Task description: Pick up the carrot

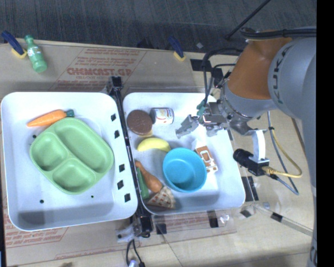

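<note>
**Arm poised over the right bin**

Reaching in from the right, the grey arm with the orange band (267, 74) was bent down over the right white bin (225, 191). The two-finger gripper (190, 124) was seen spread and holding nothing, above bare floor near a small white can (163, 115). The orange carrot with a green top (47, 117) was lying in the left white bin (11, 166), touching the green divided plate (72, 154).
</note>
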{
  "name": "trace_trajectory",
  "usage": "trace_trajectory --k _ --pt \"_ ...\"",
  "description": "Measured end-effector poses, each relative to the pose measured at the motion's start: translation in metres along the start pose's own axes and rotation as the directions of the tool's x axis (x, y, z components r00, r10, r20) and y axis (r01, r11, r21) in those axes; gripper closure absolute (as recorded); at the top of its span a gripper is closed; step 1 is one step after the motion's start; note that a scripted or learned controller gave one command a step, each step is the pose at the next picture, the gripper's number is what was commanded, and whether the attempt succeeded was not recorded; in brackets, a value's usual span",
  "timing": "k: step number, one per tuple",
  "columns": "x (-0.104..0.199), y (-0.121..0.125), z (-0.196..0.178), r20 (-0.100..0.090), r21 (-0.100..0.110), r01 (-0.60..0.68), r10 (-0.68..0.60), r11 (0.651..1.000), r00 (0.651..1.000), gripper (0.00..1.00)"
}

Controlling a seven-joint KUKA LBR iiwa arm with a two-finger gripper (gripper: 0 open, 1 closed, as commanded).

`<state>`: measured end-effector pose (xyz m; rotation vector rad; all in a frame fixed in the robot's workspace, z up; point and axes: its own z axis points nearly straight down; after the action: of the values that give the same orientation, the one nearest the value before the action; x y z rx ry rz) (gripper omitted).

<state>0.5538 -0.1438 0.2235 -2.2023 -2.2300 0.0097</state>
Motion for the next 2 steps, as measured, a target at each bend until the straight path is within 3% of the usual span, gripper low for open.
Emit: trace_trajectory --k 1,2 --pt "0.046 -0.017 0.071 -0.001 0.007 0.068 -0.068 0.998 0.998 0.00" --pt "0.024 0.066 0.133 0.002 0.000 0.237 -0.237 0.971 0.971 0.00"
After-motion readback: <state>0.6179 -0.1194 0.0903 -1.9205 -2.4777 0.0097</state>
